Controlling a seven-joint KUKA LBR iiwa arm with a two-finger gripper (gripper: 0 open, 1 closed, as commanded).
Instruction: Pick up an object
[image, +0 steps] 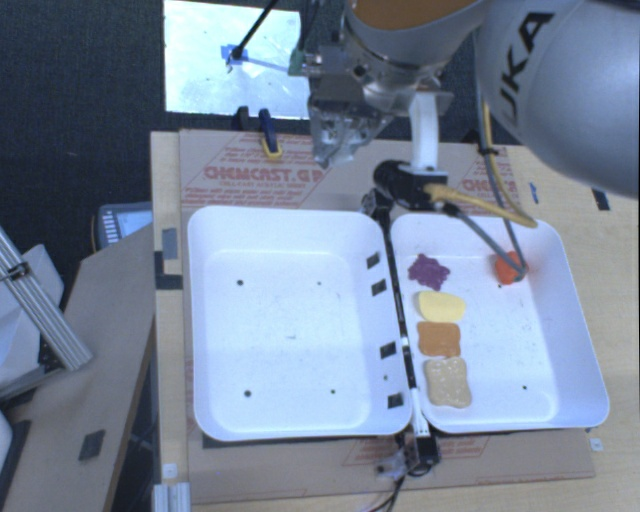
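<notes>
- The arm (520, 70) comes in from the right and hangs high over the far edge of the table (300, 170), beyond both bins; that height reads as a hold above the work, clear of the bin walls.
- The table carries a brown printed board on which the two bins sit side by side, so that a thing taken from one could go straight into the other.
- The left bin (280, 320) is bare white apart from a few dark specks; I judge it the receiving side.
- The right bin (560, 320) holds all the pieces, so any pick must start there.
- The hand (335, 135) hangs over the board behind the left bin, well apart from every piece. Whether it is open or closed I cannot tell, as its tips blur into the metal; nothing is seen held in it.
- Four pieces lie in a column along the right bin's inner wall: a beige cracker shape (448, 383) nearest, then an orange-brown slab (438, 338), a yellow oval (440, 306) and a purple cluster (428, 269). They sit close together, some touching, so a grasp on one may nudge its neighbour.
- A small orange-red piece (508, 268) lies alone near a cable, with room around it; it looks the easier target.
</notes>
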